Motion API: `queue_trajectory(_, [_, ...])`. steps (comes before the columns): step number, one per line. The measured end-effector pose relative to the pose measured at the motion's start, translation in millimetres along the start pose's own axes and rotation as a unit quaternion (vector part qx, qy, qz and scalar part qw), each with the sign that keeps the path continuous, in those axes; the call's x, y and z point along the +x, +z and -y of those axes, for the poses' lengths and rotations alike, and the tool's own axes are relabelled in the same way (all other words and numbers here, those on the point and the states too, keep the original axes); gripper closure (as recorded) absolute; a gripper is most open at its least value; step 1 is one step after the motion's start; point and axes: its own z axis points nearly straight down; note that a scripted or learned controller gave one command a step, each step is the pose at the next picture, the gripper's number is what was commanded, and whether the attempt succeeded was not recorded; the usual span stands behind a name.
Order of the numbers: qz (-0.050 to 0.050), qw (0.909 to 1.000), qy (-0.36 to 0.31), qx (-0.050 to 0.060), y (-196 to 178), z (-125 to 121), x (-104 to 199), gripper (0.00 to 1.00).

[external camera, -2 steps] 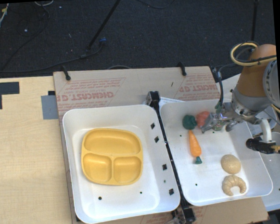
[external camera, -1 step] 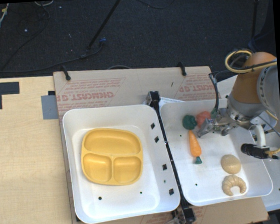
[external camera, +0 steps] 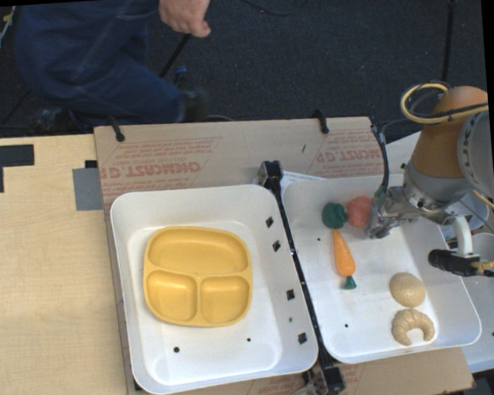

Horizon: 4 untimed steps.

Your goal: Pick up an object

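Nearest the camera, right bin (external camera: 461,325): 1 croissant (external camera: 412,325) at the front, with 1 round beige bun (external camera: 407,289) just behind it, almost touching. Left bin (external camera: 201,366) carries 1 yellow 3-compartment plate (external camera: 199,274), well apart from the arm.

Mid bin: 1 carrot (external camera: 344,257), long axis running near-to-far, green stub toward the camera, orange tip pointing away toward the green piece.

Far part of the right bin: 1 dark green item (external camera: 334,215), and touching it on the right 1 pinkish-red item (external camera: 359,210). Kinds not resolvable.

Gripper (external camera: 380,224) sits low in the bin, immediately right of the pinkish-red item, at or touching its right edge. Finger spacing: cannot tell; the metal of the tool blurs together, and nothing is visibly pinched between the tips. No object counts as held.

Judgement: the likeliest target is the pinkish-red item, lying to the gripper's left in view and very slightly farther back. The key relation is that sideways offset: the tool seems beside the item, not centred over it. The green neighbour pressed against the item's other side could crowd a finger.

Beyond the bins: cardboard sheet (external camera: 192,154), then a seated person (external camera: 91,51).
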Motion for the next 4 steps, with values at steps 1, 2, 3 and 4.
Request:
queue_trajectory(1, [0.001,1.0000,0.003,-0.003,-55,8,-6,1.00])
queue_trajectory(2, [0.001,1.0000,0.002,-0.003,-101,0,-7,1.00])
queue_trajectory(3, [0.001,1.0000,0.002,-0.003,-136,0,-8,1.00])
queue_trajectory(4, [-0.001,1.0000,0.000,-0.001,-145,-3,50,1.00])
